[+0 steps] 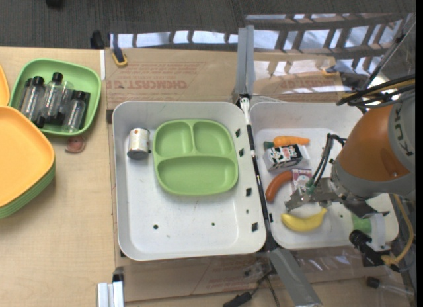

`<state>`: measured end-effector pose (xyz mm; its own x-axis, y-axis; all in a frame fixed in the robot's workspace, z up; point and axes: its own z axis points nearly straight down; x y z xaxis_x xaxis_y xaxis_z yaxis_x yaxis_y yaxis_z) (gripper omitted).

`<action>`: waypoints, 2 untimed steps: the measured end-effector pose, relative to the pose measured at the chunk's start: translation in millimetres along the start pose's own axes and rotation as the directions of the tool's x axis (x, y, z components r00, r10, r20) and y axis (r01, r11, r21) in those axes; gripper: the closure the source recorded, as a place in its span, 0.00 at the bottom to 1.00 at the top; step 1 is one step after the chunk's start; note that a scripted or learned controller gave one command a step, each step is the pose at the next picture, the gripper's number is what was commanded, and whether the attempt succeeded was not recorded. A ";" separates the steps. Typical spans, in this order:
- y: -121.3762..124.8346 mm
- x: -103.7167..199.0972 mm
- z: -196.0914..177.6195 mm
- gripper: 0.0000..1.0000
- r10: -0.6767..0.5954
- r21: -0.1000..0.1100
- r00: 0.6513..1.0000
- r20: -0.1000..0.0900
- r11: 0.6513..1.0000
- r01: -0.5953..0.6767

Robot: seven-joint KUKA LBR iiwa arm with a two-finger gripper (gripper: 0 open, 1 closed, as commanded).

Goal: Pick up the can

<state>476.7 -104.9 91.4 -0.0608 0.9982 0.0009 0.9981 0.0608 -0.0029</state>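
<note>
Two white bins are set side by side on the bench, the can [138, 143] being laid near the left bin's [192, 236] left wall beside a green tray [195, 156], with bare floor below, while the gripper [301, 200] is hung spread and unladen over the banana [304, 220] in the crowded right bin [310, 241].

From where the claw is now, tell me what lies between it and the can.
In the camera view, the green divided plate and the ridge where the two bins meet lie between the claw and the can.
</note>
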 end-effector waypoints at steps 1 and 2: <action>12.7 -5.6 -48.8 0.00 0.089 -0.001 0.996 0.002 0.996 -0.089; 47.9 -9.1 1.2 0.00 -0.006 0.000 1.000 0.002 1.000 0.006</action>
<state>525.0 -111.1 90.1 -0.0669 0.9978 -0.0007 0.9978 0.0669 -0.0034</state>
